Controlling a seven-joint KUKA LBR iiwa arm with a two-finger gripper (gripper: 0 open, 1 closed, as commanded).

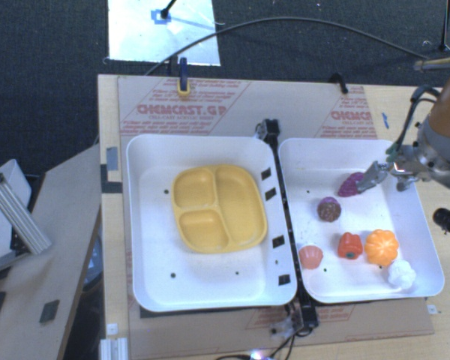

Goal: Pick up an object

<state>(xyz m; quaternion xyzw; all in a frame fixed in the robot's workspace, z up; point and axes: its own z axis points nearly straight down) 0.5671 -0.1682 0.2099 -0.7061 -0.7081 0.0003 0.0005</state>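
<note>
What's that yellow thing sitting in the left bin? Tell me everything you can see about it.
It is a yellow divided plate, apparently plastic, with rounded corners and raised ridges splitting it into three compartments: two side by side on the far side and a wider one on the near side. All three hold nothing. It lies flat and right side up, turned a little askew, near the middle of the left white bin, resting on the bin's floor. Nothing else touches it.
</note>
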